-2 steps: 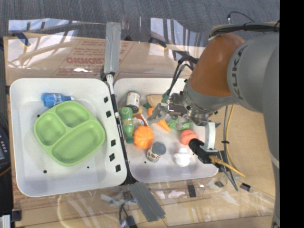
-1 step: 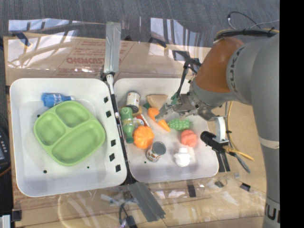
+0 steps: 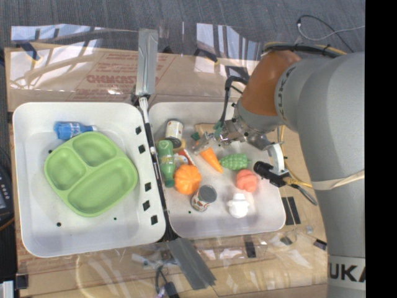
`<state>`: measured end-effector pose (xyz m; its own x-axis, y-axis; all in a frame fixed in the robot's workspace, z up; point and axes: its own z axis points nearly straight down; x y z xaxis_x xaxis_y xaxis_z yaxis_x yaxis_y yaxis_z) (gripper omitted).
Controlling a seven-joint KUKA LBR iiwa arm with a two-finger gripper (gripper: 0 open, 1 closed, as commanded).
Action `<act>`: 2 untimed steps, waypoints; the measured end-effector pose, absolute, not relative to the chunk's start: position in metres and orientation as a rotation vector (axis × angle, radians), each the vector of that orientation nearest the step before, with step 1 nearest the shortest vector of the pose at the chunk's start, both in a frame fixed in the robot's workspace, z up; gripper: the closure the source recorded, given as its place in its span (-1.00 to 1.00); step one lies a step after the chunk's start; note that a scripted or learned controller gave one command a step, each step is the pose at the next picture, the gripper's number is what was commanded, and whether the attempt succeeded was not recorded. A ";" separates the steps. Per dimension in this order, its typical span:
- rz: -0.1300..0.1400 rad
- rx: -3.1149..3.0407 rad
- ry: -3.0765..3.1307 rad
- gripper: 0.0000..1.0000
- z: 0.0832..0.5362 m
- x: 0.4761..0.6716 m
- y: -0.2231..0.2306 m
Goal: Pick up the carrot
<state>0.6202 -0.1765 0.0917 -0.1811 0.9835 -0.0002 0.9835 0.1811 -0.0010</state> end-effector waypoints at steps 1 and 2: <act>0.002 -2.005 -2.418 1.00 0.102 0.621 -0.176; 0.002 -2.005 -2.418 -1.00 0.102 0.621 -0.176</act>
<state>0.6206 -0.1763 0.1020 -0.1851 0.9827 -0.0003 0.9827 0.1851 -0.0017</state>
